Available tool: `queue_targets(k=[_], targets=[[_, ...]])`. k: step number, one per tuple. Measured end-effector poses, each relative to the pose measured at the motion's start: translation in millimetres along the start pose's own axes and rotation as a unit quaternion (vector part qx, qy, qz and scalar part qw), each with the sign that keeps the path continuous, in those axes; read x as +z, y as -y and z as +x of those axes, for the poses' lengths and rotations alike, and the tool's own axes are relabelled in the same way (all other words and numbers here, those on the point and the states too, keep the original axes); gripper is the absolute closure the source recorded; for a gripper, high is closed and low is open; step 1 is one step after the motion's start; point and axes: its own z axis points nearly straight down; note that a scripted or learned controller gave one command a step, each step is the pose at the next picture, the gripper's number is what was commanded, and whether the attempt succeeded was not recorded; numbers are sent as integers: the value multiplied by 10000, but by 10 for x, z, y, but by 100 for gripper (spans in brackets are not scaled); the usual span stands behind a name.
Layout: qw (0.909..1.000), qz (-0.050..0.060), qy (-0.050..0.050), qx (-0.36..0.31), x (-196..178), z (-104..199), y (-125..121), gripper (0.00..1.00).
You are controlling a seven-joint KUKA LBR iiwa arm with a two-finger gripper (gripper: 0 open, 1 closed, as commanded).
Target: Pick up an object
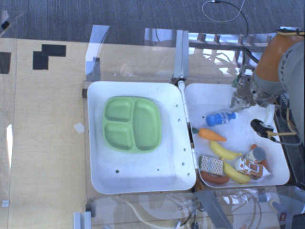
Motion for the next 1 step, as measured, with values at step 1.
queue_targets(k=[1], targets=[[9993, 37, 5, 360, -1253, -64, -218, 100]])
